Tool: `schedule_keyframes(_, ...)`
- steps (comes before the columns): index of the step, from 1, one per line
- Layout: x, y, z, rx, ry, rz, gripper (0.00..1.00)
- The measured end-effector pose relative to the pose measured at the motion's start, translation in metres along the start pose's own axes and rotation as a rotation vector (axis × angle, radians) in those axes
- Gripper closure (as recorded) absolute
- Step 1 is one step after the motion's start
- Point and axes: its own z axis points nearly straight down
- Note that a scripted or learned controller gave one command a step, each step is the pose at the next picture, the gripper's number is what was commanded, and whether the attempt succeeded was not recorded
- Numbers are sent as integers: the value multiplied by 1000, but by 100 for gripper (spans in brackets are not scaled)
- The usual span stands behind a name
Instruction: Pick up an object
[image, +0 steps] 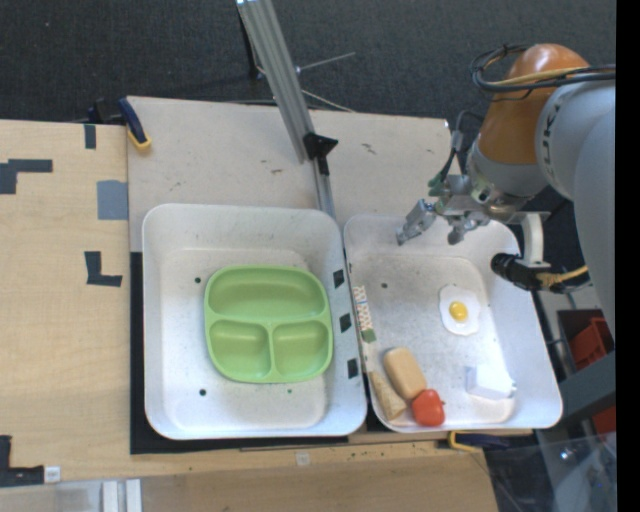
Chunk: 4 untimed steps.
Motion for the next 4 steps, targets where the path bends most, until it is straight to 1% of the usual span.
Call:
schedule_keyframes(1,0,0,0,0,0,0,0)
schedule_keyframes(2,4,9,54,5,-1,-1,0)
schedule_keyframes(3,5,8,103,1,-2,0,0)
schedule_keyframes(4,5,9,90,0,-2,-2,100)
